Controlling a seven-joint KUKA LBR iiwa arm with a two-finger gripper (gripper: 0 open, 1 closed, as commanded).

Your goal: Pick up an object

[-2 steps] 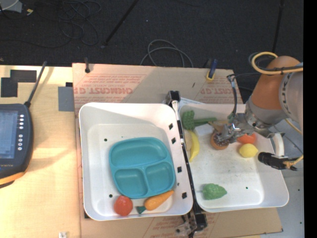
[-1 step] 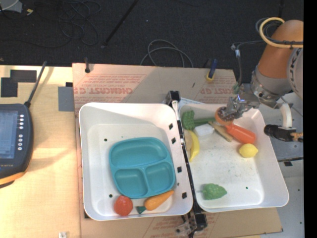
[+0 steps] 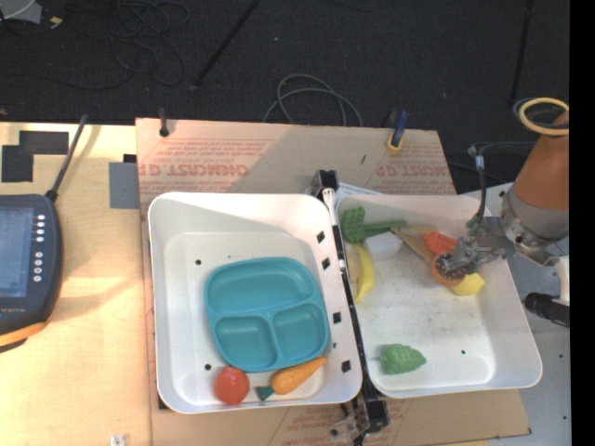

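Note:
My gripper (image 3: pixel 462 258) is low in the right bin (image 3: pixel 502 365), near its far right side. It sits right over a small cluster: an orange-red piece (image 3: pixel 439 242), an orange cup-like piece (image 3: pixel 448 277) and a yellow block (image 3: pixel 469 284). The gripper's tip hides where it meets them. A yellow banana (image 3: pixel 363 275) and a green long-stemmed vegetable (image 3: pixel 358 225) lie by the bin's left wall. A green leafy lump (image 3: pixel 402 358) rests near the front.
The left bin (image 3: pixel 177 249) holds a teal divided plate (image 3: pixel 267 310), a red tomato (image 3: pixel 231 385) and a carrot (image 3: pixel 298 375) along its front wall. A black divider rail (image 3: pixel 337 277) runs between the bins. A tablet (image 3: pixel 23 258) lies at the far left.

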